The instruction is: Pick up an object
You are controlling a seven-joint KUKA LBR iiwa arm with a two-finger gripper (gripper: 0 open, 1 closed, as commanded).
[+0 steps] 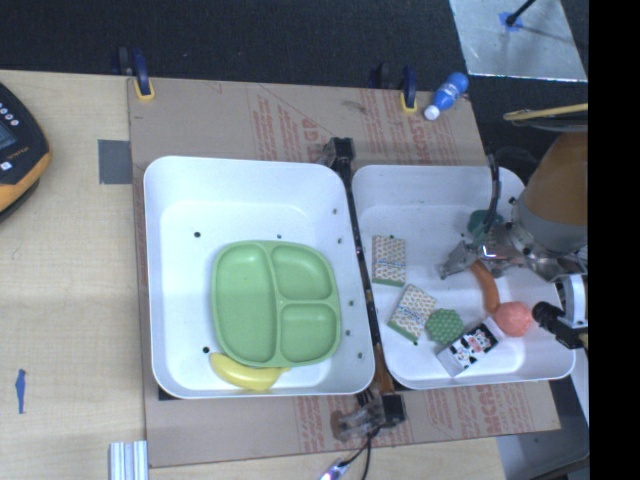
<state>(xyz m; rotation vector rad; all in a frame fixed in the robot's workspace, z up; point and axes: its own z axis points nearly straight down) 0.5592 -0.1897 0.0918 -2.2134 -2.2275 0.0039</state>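
My gripper point(487, 258) hangs low over the right bin point(420, 190), near its right side, with its fingers spread open. Just below it an orange stick-shaped object point(487, 288) lies on the bin floor, its upper end reaching up between the fingers, and nothing is gripped. A pink-red ball point(513, 319) sits beside the stick's lower end. Further left lie a green round piece point(444, 324), two patterned packets point(389, 260) point(412, 311) and a black-and-white box point(468, 348).
The left bin point(180, 193) holds a green divided plate point(275, 303) and a yellow banana point(245, 372) at its front edge. A blue-capped bottle point(445, 96) lies on the bench behind the bins. The arm's grey body point(555, 198) covers the right bin's far right corner.
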